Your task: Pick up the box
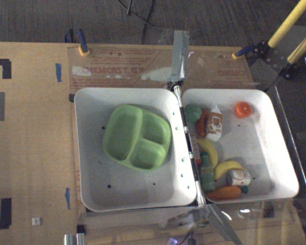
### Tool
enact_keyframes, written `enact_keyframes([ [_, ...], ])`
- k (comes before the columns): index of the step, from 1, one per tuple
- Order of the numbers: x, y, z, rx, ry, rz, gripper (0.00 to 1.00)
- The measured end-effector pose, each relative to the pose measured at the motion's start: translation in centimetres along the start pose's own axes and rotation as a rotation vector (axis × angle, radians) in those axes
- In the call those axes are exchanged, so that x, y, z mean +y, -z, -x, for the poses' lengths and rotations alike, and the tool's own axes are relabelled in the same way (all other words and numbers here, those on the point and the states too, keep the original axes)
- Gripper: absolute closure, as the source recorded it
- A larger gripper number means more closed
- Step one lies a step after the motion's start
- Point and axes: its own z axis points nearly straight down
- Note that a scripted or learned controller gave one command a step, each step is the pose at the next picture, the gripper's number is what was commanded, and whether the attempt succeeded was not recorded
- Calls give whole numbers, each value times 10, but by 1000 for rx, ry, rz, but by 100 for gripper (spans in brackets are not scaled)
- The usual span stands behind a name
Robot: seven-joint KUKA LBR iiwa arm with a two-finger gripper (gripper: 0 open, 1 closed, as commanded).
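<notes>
The box (214, 124) is a small white carton with orange and red print, lying in the right bin (262, 152) near its upper left, beside a brown sausage-like piece (202, 124) and a green vegetable (193, 112).
The right bin also holds an orange round toy (243, 109), two bananas (209, 149) (227, 167), a green item (207, 172), a small can (238, 178) and a carrot (224, 192). In the left bin (92, 177) lies a green divided plate (138, 136). Clamps and yellow poles stand at the back right.
</notes>
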Motion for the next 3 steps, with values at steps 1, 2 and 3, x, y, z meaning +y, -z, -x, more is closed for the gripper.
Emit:
enact_keyframes([
  [1, 0, 0, 0, 0, 1, -1, 0],
  [2, -87, -240, 9, 3, 282, -2, 0],
  [3, -89, -8, 16, 0, 145, 0, 0],
])
